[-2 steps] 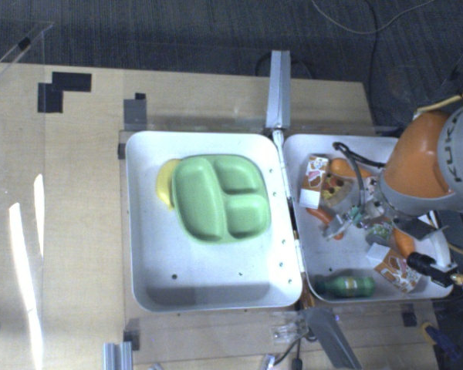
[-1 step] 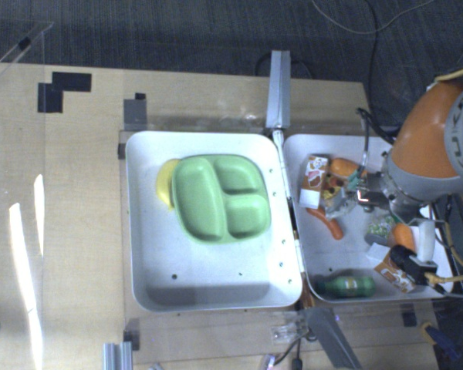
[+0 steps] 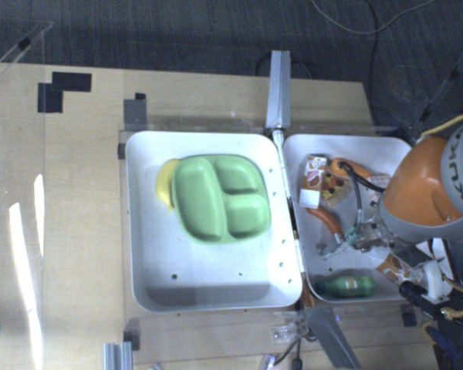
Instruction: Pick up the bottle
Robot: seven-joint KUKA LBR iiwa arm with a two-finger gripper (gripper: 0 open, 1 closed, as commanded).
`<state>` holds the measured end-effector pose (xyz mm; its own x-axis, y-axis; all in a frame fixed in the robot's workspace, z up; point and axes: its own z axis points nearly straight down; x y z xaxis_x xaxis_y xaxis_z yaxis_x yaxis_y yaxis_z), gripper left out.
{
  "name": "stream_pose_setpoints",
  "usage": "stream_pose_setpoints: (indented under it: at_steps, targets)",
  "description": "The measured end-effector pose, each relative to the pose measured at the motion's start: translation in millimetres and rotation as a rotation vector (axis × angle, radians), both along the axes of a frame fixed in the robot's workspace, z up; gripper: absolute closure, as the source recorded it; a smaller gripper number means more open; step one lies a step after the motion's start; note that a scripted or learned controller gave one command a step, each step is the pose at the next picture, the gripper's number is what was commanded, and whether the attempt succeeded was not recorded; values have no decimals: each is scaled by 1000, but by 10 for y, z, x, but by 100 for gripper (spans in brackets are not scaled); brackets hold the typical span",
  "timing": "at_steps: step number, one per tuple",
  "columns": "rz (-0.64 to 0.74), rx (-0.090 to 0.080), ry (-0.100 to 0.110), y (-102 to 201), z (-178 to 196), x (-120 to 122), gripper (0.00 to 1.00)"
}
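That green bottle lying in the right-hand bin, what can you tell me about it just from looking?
The small green bottle looks like glossy plastic, dark green with a lighter yellowish band around its middle. It lies on its side, lengthwise along the near wall of the right white bin, close to the near-left corner. Nothing appears to grip it; the gripper is above it in the picture, among other clutter.

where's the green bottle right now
The green bottle lies on its side in the right bin, against its near wall, just below the gripper.
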<state>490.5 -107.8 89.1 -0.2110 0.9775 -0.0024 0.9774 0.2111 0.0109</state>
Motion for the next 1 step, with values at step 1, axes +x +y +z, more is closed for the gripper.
stream_pose_setpoints:
  at_steps: [1]
  targets:
    - [1, -1, -10, 9, 126, 38, 100]
